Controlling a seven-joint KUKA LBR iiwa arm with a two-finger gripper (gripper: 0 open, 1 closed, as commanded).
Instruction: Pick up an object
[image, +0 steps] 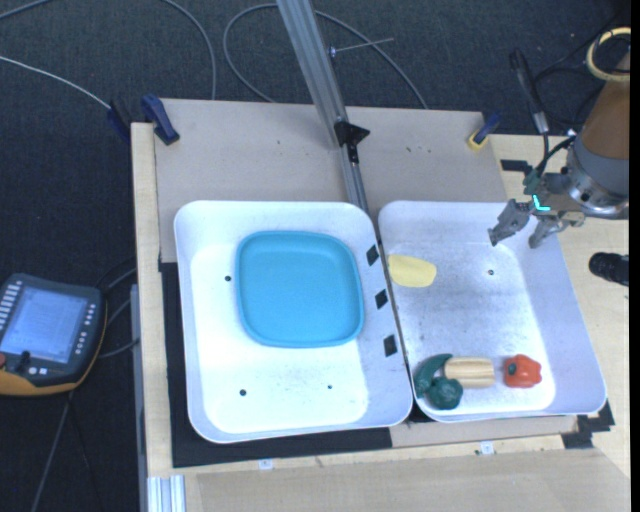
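My gripper (522, 230) hangs over the far right part of the right bin (470, 300), open, with nothing between its fingers. Well away from it, a yellow piece (411, 270) lies by the bin's left wall. Along the near edge sit a dark green object (437, 381), a tan cylinder (470, 372) and a red pepper-like object (521, 371), close together in a row.
The left bin (200, 300) holds a blue square plate (299, 288). A metal pole (325, 80) slants down to the gap between the bins. Clamps sit at the bench's far corners; a teach pendant (45, 325) lies off the bench at left.
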